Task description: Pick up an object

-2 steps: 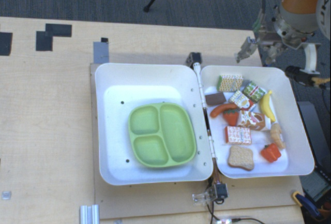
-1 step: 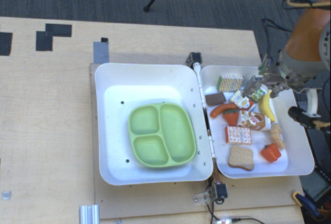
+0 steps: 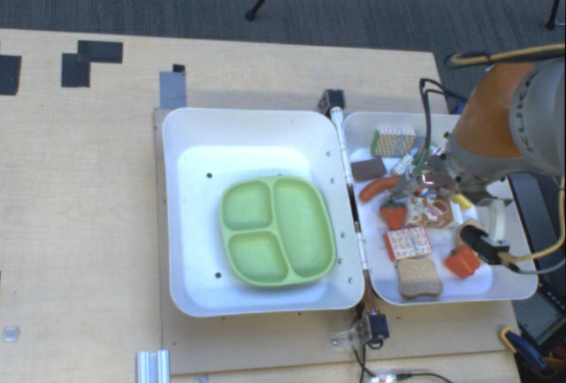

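down low, gripper (image 3: 423, 185) among toy food (image 3: 409, 242) in right bin (image 3: 522, 286), grip state seemingly unreadable

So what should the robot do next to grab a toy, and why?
Probably lower the tool a little onto the toy food under it. It hangs over the crowded middle of the right bin, near the red sausage and orange carrot, with no toy visibly gripped.

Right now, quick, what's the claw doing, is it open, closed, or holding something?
Claw: cannot be told; it sits low in the right shallow white bin among the small toy food pieces, beside the orange carrot-shaped toy.
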Controlling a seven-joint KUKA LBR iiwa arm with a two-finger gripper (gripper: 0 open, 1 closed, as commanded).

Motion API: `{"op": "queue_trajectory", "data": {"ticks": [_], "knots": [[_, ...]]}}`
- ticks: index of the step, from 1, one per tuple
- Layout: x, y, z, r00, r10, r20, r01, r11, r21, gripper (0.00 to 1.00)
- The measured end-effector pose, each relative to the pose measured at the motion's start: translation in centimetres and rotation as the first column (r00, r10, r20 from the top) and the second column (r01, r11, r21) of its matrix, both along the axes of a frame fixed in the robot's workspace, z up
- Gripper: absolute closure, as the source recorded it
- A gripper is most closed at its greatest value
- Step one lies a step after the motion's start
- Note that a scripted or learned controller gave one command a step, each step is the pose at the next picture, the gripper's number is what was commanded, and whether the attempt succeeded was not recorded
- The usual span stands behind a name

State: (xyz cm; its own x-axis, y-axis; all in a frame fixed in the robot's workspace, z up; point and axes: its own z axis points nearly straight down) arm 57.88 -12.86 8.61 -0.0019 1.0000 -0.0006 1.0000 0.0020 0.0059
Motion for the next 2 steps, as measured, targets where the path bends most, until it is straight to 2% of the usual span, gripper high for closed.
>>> {"op": "queue_trajectory", "data": {"ticks": [1, 2], "knots": [[0.1, 0.0, 1.1, 1.000, 0.001, 0.002, -0.001, 1.000, 0.000, 1.00], [8.2, 4.4, 0.0, 1.000, 0.003, -0.001, -0.003, 1.000, 0.002, 1.00]]}}
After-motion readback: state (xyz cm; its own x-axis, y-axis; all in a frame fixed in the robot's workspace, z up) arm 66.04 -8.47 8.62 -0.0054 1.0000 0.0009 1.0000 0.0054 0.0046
